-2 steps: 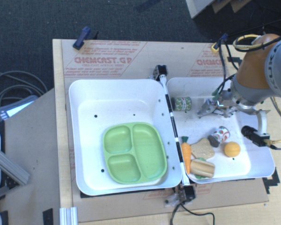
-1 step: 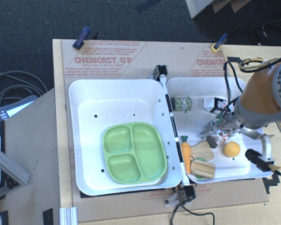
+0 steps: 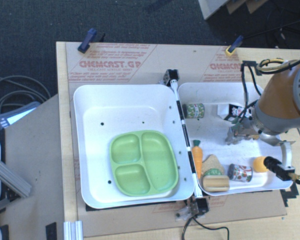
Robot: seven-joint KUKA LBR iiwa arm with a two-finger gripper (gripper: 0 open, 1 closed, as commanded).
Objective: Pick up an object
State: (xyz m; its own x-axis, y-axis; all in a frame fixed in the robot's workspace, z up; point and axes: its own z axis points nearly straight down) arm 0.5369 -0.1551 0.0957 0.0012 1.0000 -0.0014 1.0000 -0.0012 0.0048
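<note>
A dark carpeted floor surrounds a pale wooden desk (image 3: pixel 135 59) topped with brown printed cardboard, on which two shallow white bins sit side by side. Over the right white bin (image 3: pixel 210 90) the grey arm with its orange band (image 3: pixel 282 96) reaches in from the right, and its pincer (image 3: pixel 238 134) hangs low over the bin's bare middle floor; whether it is spread or pressed together cannot be told from this angle, and nothing shows between its tips. Working outward, a small white-and-black item (image 3: pixel 231 111) lies just behind it toward the far wall, and a green-labelled can on its side (image 3: pixel 194 110) rests near the far left corner. Along the near wall sit a small printed tin can (image 3: pixel 240 172), a yellow rounded toy (image 3: pixel 260 164), a tan wedge-shaped toy (image 3: pixel 213 174) and, against the divider, an orange toy carrot (image 3: pixel 196 154), probably gathered there because the bin floor slopes or earlier handling pushed them. The left white bin (image 3: pixel 90 104) holds a green divided plastic tray (image 3: pixel 142 162). No object appears picked up yet.
</note>
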